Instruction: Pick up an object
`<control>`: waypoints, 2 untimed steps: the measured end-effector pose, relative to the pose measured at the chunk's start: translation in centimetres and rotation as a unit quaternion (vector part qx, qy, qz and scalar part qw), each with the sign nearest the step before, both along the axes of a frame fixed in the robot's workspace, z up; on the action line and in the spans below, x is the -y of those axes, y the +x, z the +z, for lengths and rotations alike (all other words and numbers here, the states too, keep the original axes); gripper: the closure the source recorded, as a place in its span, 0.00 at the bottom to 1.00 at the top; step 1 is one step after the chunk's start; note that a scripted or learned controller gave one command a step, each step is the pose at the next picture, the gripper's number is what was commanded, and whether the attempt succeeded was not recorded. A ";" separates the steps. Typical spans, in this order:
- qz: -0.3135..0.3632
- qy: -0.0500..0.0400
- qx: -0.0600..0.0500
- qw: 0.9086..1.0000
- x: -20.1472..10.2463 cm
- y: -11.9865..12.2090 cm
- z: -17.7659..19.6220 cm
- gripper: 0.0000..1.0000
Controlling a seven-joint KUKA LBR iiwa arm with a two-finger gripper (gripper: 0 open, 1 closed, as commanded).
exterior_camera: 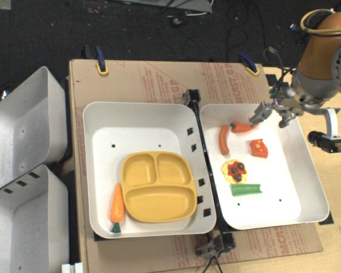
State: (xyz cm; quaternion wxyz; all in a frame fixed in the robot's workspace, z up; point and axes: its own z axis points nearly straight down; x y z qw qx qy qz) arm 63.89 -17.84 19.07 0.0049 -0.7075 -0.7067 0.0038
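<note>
Green bean (246,189) lay lowest; upper right, the open pincer (271,116) straddled nothing beside a small, light, probably slippery red-orange piece (242,127).

We can make out red printed lettering on the brown cardboard sheet (159,75) that lies under the two white bins, running along its far edge and again along its near edge. The print appears upside down or mirrored from this camera, and it is too faint and small for us to read any word with confidence. We see no legible label, number or brand on the bins, the yellow tray or the food items.
</note>
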 end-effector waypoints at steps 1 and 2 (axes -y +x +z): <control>0.001 -0.001 0.006 1.000 0.0 0.3 0.7 0.00; 0.002 0.000 0.004 1.000 -0.1 0.6 -5.6 0.00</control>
